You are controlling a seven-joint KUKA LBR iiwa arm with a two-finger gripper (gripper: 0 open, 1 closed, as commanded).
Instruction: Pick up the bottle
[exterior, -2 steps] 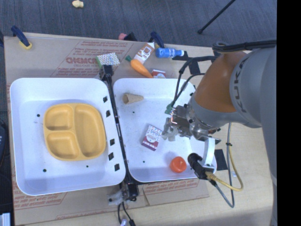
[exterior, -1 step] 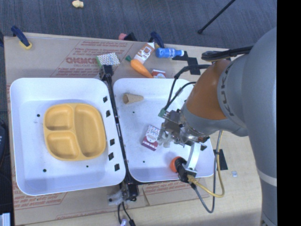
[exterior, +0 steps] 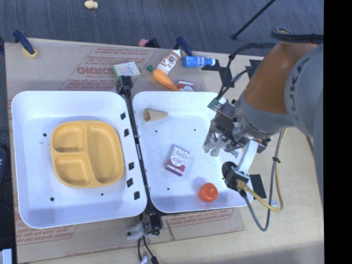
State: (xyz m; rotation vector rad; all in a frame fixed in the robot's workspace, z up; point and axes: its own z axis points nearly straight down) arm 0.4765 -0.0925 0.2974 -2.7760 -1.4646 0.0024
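Two bottles lie on the cardboard behind the right bin point(exterior: 165, 202), outside it: a blue bottle point(exterior: 197, 62) on its side, and a white bottle point(exterior: 168, 62) with an orange label to its left. My gripper point(exterior: 218, 146) hangs over the right part of the right bin, well in front of both bottles and apart from them. Under the gripper the bin floor is bare. The arm's grey wrist and orange band cover the bin's right rim.
In the right bin lie a wafer cone point(exterior: 155, 114), a small red and white carton point(exterior: 177, 160) and an orange ball point(exterior: 208, 192). A carrot point(exterior: 164, 80) and a small red box point(exterior: 186, 85) rest behind it. The left bin point(exterior: 22, 147) holds a yellow divided plate point(exterior: 87, 153).
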